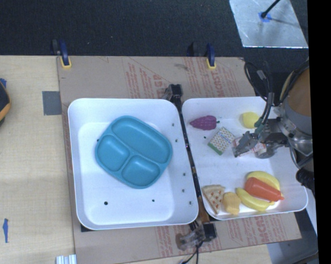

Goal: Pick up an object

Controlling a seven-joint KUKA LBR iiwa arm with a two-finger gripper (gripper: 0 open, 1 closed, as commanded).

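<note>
The hand [247, 144] hangs low over the middle of the right bin [235, 214], reaching in from the right, and whether it stands wide or narrow cannot be told — its dark tip blurs into the metal behind it. Nothing is seen held in it.

Just to its left, nearly touching, lies the small box [221, 140]: a flat green-and-white pack with a speckled face, turned at a slant. Further left and a little up sits the purple toy [204, 122], dark and lumpy. A yellow lemon [250, 119] lies just above the hand.

Along the bin's near edge, well apart from the hand, are a waffle piece [214, 196], a yellow chunk [231, 202], a banana [250, 200] and an orange carrot [262, 189].

The left bin [84, 159] bears a blue divided plate [134, 151] on the table [25, 178].
</note>
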